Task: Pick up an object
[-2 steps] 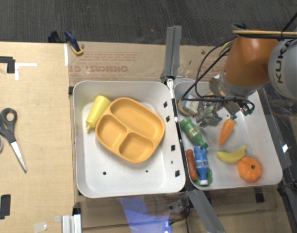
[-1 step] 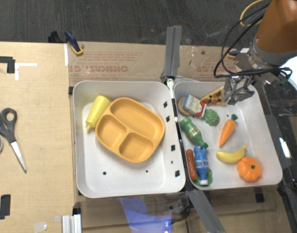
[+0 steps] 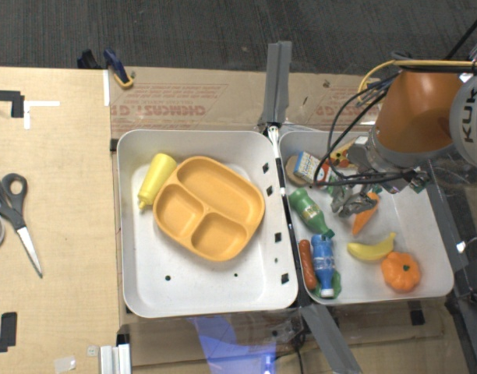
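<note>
The arm with its orange band (image 3: 414,111) reaches down into the right bin (image 3: 437,232). My gripper (image 3: 350,202) hangs low over the middle of that bin, right beside an orange carrot (image 3: 365,220), whose upper end it overlaps. To its left lies a green bottle (image 3: 309,211). In front of it lie a banana (image 3: 371,248), a small orange pumpkin (image 3: 401,272), a blue bottle (image 3: 323,263) and a red sausage (image 3: 305,262). A small printed box (image 3: 306,164) sits at the bin's back left.
The left bin (image 3: 145,287) holds a yellow divided plate (image 3: 209,207) and a yellow squeeze bottle (image 3: 155,179). Scissors (image 3: 16,216) lie on the bench at far left. Black cables (image 3: 355,107) loop from the wrist over the right bin's back.
</note>
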### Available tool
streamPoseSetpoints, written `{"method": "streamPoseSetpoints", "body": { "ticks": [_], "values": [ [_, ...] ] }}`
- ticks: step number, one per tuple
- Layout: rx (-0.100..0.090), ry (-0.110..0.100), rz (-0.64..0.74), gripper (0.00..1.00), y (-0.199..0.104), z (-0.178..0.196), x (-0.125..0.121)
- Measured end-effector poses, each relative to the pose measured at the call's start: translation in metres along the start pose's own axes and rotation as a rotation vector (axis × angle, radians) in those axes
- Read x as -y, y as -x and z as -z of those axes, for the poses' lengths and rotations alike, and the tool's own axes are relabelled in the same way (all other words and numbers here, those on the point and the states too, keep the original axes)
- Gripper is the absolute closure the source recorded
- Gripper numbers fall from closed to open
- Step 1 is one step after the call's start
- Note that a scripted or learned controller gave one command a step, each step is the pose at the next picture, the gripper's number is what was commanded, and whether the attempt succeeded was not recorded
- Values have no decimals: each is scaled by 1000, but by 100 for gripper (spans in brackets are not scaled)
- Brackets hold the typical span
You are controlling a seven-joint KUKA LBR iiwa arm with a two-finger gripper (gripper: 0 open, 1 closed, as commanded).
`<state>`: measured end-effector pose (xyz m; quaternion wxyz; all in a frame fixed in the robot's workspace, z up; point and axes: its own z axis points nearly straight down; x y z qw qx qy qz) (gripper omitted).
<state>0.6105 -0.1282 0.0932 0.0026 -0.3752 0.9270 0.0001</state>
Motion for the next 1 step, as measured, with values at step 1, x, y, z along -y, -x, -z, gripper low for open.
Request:
{"method": "streamPoseSetpoints", "body": {
  "ticks": [1],
  "values": [
    [0, 0, -1, 0, 0, 0, 0]
  ]
}}
